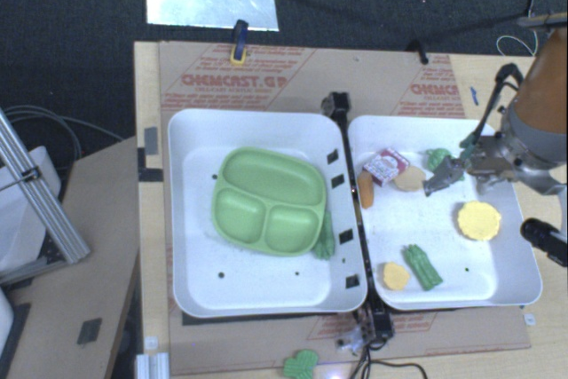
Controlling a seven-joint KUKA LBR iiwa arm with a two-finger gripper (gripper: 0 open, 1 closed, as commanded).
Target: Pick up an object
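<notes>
The right bin [510, 275] holds several small items. A red and white packet [385, 165] lies at its upper left, with a tan round piece [409, 180] beside it and an orange stick [365, 189] at the left wall. A green piece [437, 158] sits near the top. A yellow disc [478, 220] lies at the right. A green ridged piece [422, 266] and a small yellow piece [396, 276] lie near the front. My gripper [437, 181] hangs low over this bin, its tip just right of the tan piece and below the green piece. I see nothing held in it.
In the left bin [191, 280] lies a green divided plate [269, 201], with a small green item [326, 237] at its right edge. A black-clipped divider [346, 209] separates the bins. Another green item [302, 363] lies on the bench in front. The arm [543, 115] enters from the right.
</notes>
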